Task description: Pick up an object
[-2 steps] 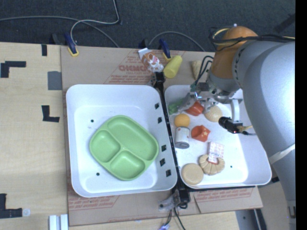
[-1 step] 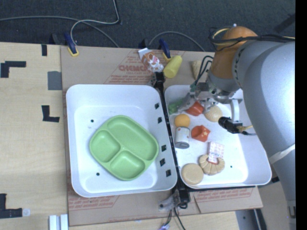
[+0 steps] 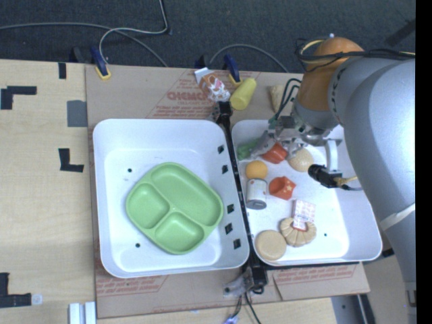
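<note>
Two white bins [image 3: 108, 181], one green plate [image 3: 174, 208] in left, about eight small items [image 3: 282, 187] in right, gripper [image 3: 287, 137] state unclear

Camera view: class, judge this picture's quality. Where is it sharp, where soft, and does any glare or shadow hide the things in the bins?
In the camera view, light is even and diffuse; the green plate casts only a faint shadow on the left bin; the right bin shows mild white glare but nothing is hidden; the arm, nearest the lens, looks soft and out of focus; small toys near the gripper are somewhat blurred.
</note>
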Controlling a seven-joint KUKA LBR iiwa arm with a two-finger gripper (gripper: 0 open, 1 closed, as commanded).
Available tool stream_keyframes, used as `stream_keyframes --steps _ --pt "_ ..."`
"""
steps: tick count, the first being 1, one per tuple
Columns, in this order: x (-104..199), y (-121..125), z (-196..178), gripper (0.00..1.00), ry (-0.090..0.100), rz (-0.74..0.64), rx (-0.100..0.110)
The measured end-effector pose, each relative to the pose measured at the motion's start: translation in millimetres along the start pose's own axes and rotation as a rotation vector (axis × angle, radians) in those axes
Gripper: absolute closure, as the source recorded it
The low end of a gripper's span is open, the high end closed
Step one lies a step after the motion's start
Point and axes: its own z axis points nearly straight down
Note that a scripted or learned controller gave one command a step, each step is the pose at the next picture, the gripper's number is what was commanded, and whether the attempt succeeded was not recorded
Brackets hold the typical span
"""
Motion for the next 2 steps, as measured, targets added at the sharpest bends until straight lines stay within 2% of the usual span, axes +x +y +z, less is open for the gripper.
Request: stream_keyframes --steps 1,2 --pt "-5.2 0.4 1.1 0.0 0.002 0.0 -0.003" --pt "-4.2 1.4 -7.8 1.0 0.0 0.0 -0.011"
